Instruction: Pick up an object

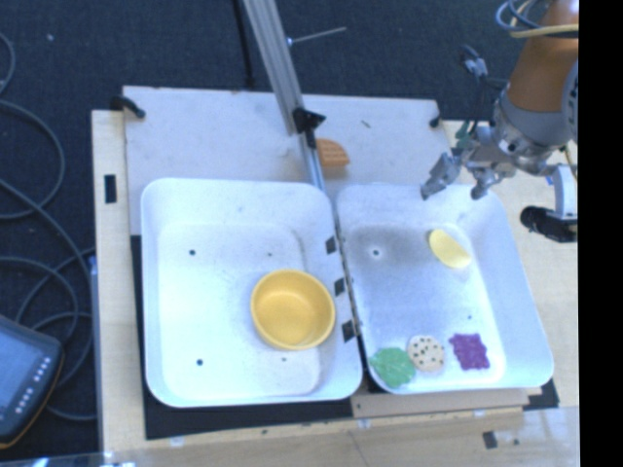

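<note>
My gripper hangs over the far edge of the right bin, fingers spread apart and nothing between them. A flat yellow piece lies in that bin just below and slightly left of the fingertips. Along the bin's near edge sit a green piece, a spotted cookie-like disc and a purple piece. A yellow bowl stands upright in the left bin, near its right side.
A slanted metal rail runs from the top down to the gap between the bins. An orange object lies on the board behind the bins. Cables and a tablet lie on the floor at left.
</note>
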Robot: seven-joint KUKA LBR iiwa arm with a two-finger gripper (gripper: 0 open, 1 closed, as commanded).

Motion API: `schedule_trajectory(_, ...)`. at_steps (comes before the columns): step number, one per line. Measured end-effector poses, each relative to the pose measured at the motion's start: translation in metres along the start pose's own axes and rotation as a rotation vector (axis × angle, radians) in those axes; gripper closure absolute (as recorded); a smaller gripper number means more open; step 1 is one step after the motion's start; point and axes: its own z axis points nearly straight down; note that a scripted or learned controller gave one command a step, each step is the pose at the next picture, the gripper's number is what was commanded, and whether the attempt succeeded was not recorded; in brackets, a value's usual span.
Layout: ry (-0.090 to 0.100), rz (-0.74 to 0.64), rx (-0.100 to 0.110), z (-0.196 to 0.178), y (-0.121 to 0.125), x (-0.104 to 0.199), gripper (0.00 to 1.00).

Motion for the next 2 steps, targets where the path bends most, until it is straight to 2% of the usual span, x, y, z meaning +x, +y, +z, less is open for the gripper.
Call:
schedule_trajectory(1,-0.001,0.000,0.000,0.000,0.000,0.000,0.00)
schedule_trajectory(2,-0.002,0.001,0.004,0.042,0.000,0.000,0.00)
